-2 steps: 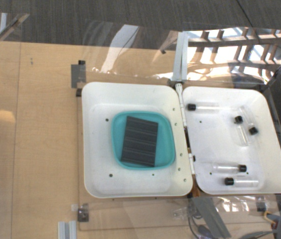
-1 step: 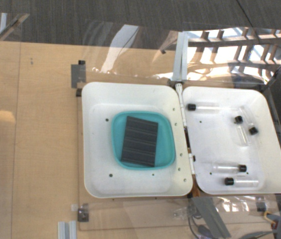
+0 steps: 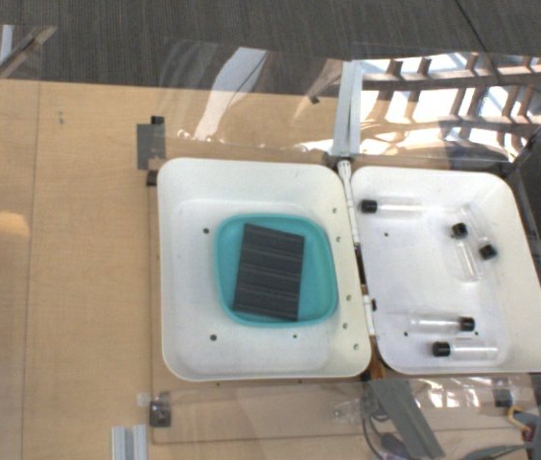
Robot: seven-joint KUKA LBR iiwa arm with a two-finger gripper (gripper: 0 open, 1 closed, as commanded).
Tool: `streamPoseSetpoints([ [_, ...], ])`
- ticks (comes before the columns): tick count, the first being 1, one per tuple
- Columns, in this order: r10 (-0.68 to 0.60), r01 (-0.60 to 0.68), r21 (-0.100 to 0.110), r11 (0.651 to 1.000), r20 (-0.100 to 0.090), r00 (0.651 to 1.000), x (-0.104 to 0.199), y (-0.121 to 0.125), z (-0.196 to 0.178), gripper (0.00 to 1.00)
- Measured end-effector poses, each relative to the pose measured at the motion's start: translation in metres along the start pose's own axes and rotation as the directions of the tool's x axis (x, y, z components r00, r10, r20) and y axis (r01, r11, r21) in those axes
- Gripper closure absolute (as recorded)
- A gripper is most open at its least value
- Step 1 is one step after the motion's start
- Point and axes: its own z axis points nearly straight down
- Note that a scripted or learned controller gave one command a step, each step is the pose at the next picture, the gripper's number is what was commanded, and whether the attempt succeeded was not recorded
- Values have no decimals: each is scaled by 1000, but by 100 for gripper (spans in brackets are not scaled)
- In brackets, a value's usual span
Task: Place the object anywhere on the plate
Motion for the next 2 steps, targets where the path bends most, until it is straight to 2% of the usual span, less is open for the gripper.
streamPoseSetpoints([
  [2, 0, 0, 0, 1000, 0, 1000, 0, 0, 0, 0],
])
